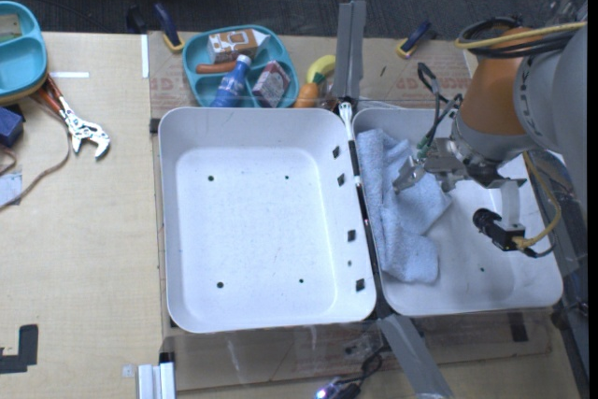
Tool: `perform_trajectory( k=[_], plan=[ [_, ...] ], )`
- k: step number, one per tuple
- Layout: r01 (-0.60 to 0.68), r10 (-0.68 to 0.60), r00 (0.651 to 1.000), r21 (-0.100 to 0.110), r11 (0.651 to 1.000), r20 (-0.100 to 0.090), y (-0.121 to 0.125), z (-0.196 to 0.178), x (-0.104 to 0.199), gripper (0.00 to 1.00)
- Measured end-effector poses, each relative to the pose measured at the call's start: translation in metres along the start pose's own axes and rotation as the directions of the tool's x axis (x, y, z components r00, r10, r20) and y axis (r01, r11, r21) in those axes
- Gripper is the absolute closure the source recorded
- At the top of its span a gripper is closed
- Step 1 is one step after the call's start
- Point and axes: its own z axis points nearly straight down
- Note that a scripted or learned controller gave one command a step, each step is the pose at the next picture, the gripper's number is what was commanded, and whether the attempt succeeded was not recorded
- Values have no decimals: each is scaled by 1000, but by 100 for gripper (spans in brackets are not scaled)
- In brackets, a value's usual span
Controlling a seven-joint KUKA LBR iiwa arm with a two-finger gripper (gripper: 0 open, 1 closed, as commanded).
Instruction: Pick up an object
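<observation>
Two shallow white bins are seen side by side on the counter (75, 257). In the right bin (486, 294) a pale blue towel (397, 210) is spread in crumpled folds along the bin's left wall, running from the far end toward the near end. The pincer (408, 175) is lowered onto the upper middle of the towel, and its tips are seen against the cloth; whether they are spread or pressed together cannot be told, since the angle and the folds hide the gap, and no cloth is clearly seen between them. The grey arm (547, 98) is reached in from the right, with its orange band (491, 98) just above the wrist and cables looped around it. The left bin (257, 220) is marked by a few small dark spots on its floor. Beyond the bins a blue compartment tray (241, 65) is set, loaded with small items, among them a blue bottle (229, 81). Just beside it, a yellow object (320, 68) is seen. At the far left of the counter a silver wrench (86, 134) is laid near a second blue tray (19, 47).
</observation>
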Motion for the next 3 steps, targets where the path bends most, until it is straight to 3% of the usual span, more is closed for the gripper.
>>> perform_trajectory(
  k=[1, 2, 3],
  plan=[
    [-105, 105, 994, -1, 994, 0, 55, -12, -24, 0],
    [-75, 75, 997, 1, 997, -1, -19, 10, -71, 0],
    [39, -39, 999, -2, 999, -1, -4, 9, -36, 0]
  ],
)
